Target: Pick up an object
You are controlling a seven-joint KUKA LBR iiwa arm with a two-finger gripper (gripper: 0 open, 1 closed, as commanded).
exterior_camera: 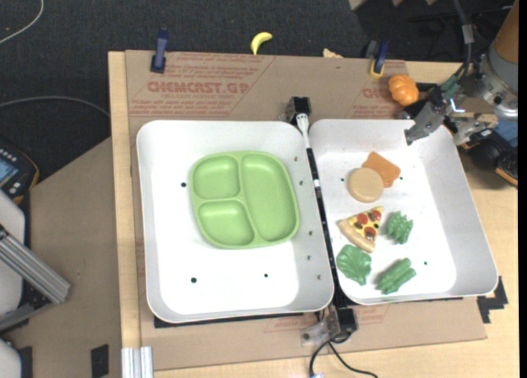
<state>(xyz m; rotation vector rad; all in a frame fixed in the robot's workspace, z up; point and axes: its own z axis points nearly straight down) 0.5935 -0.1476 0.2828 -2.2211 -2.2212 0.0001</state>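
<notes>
In the camera view, the task looks barely begun. The gripper (pixel 422 127) hangs at the upper right corner of the right bin (pixel 461 203), over its rim, carried by the grey arm (pixel 494 92) that reaches in from the right. Nothing lies between its dark fingers; how far apart they stand I cannot tell, since they read as one small dark shape at this angle.

Taking the right bin as the landmark, all the candidate objects lie inside it, untouched and resting on its floor. The tan round disc (pixel 365 184) sits in its upper middle, overlapping an orange piece (pixel 384 166) tucked just behind it. Below the disc lies the pizza slice (pixel 362 229), and just beside that, toward the bin's right wall, a small green leafy piece (pixel 399 227). Two more green pieces (pixel 354 263) (pixel 394 276) sit near the bin's lower edge. The orange piece is the nearest of these to the gripper, though apart from it.

Left of the right bin, the left bin (pixel 165 269) holds a green divided plate (pixel 244 198). Just outside the right bin's upper right corner, on the cardboard, rests a small orange toy (pixel 403 88).

What is left, as I judge it: moving over one object, descending, closing on it and lifting. None of that is done.
</notes>
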